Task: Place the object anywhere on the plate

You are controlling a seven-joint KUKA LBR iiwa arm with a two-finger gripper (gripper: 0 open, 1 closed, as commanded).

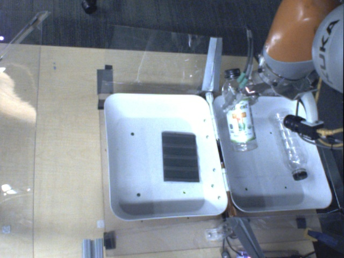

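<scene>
- left bin (123, 160) holds dark ribbed plate (180, 156), flat near its centre, fully in view
- right bin (258, 190): clear bottle with dark cap (291, 145) lying on the floor, see-through, outline hard to trace
- labelled bottle (240, 123) at right bin's far left side, top end under the gripper, well apart from the plate
- gripper (239, 89) over bottle's top; can't tell jaw state, hidden by wrist and cables
- arm (301, 26) cut off at the right edge

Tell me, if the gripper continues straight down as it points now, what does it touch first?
Probably the labelled bottle beneath the gripper in the right bin; depth is unclear from above.
</scene>
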